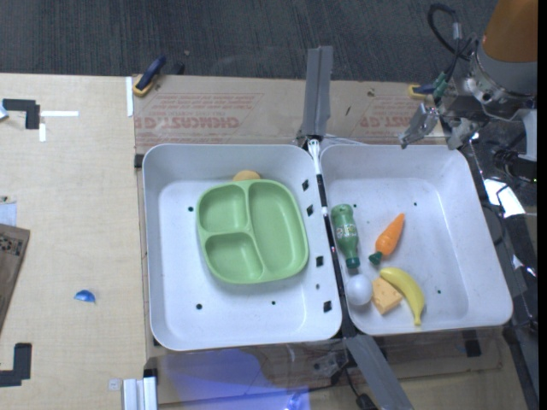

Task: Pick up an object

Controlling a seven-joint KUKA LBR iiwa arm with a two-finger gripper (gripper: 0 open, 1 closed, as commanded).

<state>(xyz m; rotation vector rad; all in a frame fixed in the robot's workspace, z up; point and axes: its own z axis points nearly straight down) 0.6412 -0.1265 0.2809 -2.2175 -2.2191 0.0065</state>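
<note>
The right bin (444, 178) holds a green bottle (345, 234) lying along its left wall, an orange carrot (390, 234), a yellow banana (405, 290), a yellow wedge (385, 298) and a white ball (358, 290). The left bin (171, 229) holds a green divided plate (253, 230), and a small yellow-orange object (246, 176) peeks out behind its far rim. My gripper (436, 135) hangs over the far rim of the right bin, well above and behind the carrot. It is open, with nothing between its fingers.
A grey divider bar (318, 92) stands behind the seam between the bins. Cardboard (222, 109) lies behind the left bin. A blue-and-yellow tool (151, 73) rests at the back left, and a small blue piece (84, 296) lies on the wooden bench.
</note>
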